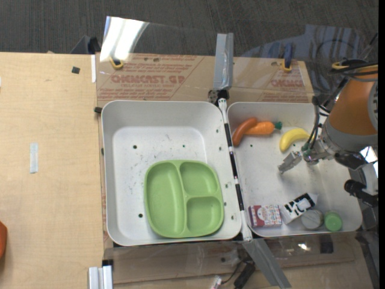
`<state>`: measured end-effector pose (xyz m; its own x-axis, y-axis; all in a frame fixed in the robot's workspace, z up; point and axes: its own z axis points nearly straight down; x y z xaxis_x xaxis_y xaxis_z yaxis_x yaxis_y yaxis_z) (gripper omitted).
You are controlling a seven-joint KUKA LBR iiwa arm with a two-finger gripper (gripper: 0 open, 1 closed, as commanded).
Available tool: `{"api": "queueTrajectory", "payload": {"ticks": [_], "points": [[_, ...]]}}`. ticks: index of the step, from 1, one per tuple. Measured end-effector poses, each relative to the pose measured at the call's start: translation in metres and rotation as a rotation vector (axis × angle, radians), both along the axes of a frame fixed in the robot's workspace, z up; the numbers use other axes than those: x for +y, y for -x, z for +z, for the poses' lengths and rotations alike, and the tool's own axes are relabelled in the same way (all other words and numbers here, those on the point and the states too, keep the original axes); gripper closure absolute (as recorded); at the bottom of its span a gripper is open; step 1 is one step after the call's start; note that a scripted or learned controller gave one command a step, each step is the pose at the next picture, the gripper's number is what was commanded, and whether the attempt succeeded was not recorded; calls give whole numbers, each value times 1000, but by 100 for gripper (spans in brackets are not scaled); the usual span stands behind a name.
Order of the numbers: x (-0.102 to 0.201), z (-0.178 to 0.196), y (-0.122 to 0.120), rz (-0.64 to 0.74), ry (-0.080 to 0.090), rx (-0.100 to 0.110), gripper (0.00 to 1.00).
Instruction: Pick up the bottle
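Near edge, right bin (355, 218): small carton (265, 215) against the front wall, then the bottle (299, 207), a grey disc (311, 220) and a green cap (333, 223) in a row toward the front right corner.
Bottle: white body with black print, lying on its side; long axis slants from front-left up toward back-right; touching or just beside the carton and the grey disc.
Gripper (290, 162): low over the middle of the right bin, fingers pointing left and toward the front, nothing seen between them; whether they are spread or closed I cannot tell.
Key relation: bottle lies toward the front of the bin from the gripper, slightly to the right, with bare floor between them.
Back of right bin: carrot (254, 129) and banana (294, 138), well apart from the bottle.
Left bin (120, 161): green divided plate (183, 198).
Judgement: next move likely shifts forward; grasp across the bottle's short width, crowding by carton and disc is the risk.
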<state>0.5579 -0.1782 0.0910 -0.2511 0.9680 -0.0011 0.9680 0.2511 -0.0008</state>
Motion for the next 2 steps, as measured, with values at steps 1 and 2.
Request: {"api": "queueTrajectory", "payload": {"ticks": [1, 2], "points": [[41, 0, -74, -46, 1, 0, 0], [79, 0, -3, -58, 0, 2, 0]]}}
